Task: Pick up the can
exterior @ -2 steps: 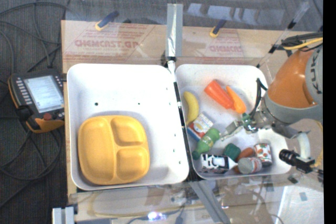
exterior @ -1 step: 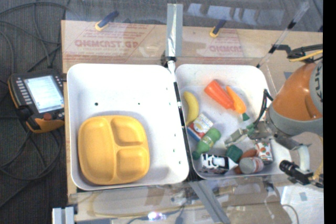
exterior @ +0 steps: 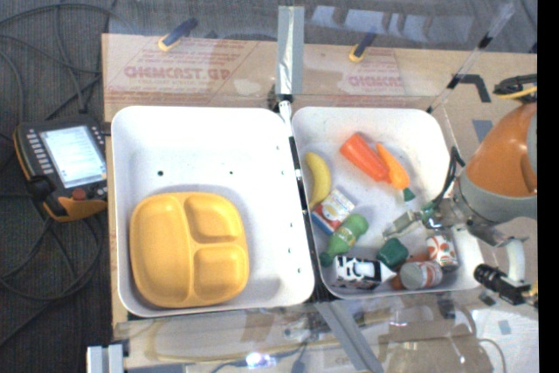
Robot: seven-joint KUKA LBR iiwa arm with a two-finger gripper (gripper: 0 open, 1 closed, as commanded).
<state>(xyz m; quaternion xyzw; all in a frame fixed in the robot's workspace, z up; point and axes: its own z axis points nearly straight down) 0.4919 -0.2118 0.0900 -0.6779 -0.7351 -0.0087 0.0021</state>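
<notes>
**Can not yet lifted: gripper down in the right bin, grasp unconfirmed**

Start at the near edge of the right bin (exterior: pixel 437 125), where your gripper (exterior: pixel 425 218) has its tip low among the clutter. You cannot tell from this view whether it is released or clenched, since the arm's (exterior: pixel 507 166) grey and orange body hides much of it. The can (exterior: pixel 440 251) lies on its side just in front of the gripper, toward the bin's near right corner, red and white and resting on the bin floor. Treat it as not picked up: nothing shows it off the floor. Another small container (exterior: pixel 417 276) sits nearer still, beside a dark green block (exterior: pixel 393 252) and a black and white carton (exterior: pixel 357 271).

To the gripper's left lie a green bottle (exterior: pixel 344 237) and a banana (exterior: pixel 318 177). Beyond it, toward the far wall, sit two orange carrots (exterior: pixel 376 160).

Well to the left, the other bin (exterior: pixel 175 127) carries a yellow tray (exterior: pixel 189 248).

What remains for you: confirm the grasp on the can, then lift it clear.
</notes>
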